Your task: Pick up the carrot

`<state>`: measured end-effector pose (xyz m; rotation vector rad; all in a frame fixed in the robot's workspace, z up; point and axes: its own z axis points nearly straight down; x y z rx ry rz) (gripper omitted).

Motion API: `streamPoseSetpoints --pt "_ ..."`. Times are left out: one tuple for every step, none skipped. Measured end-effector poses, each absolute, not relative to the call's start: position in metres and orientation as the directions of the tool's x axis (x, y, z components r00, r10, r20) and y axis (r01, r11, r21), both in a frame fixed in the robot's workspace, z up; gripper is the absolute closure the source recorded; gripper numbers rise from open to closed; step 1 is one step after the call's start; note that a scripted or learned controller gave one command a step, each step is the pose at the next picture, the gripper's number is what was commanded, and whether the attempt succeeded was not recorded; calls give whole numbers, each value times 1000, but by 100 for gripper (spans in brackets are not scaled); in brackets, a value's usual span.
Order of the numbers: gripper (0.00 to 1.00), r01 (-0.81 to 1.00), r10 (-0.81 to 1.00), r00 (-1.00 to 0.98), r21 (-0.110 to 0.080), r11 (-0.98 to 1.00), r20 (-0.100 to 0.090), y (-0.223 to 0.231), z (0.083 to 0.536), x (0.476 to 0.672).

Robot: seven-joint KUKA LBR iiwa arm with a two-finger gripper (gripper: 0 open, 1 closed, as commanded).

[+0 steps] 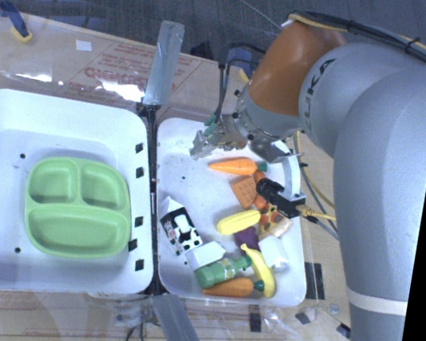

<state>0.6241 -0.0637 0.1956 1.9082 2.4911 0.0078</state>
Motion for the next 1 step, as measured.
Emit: streamPoseSetpoints --pt "100 925 925 -379 2 379 -4 -128 259 627"
